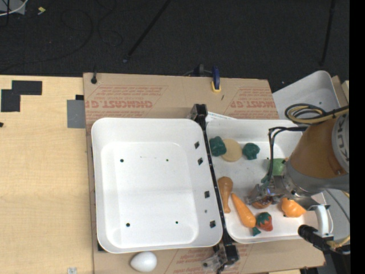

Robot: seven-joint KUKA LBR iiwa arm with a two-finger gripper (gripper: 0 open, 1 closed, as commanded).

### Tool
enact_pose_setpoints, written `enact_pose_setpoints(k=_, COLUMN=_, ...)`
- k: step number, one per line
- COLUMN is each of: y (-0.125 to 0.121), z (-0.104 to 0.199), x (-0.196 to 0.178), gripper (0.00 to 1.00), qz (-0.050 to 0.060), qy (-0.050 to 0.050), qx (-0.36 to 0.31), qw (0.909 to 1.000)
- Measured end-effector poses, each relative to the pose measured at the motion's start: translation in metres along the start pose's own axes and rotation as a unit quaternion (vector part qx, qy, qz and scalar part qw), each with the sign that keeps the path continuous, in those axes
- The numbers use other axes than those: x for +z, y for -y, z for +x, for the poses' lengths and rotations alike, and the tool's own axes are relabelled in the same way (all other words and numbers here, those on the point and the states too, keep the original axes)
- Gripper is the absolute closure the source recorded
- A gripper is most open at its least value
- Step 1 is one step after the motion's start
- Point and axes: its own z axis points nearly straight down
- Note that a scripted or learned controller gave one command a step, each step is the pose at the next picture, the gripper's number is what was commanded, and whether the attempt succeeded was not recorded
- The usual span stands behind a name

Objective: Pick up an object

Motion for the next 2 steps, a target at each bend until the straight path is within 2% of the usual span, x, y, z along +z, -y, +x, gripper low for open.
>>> enact_pose_setpoints(k=1, y=-0.024, z=0.121, x=-0.095, gripper=1.00, qz=-0.005, qy=-0.001, qx=-0.010, qw=0.9999)
enact_pose_setpoints(k=2, y=-0.063, z=0.185, x=-0.139, gripper=1.00, qz=-0.003, qy=0.000, qx=-0.007, qw=1.0000)
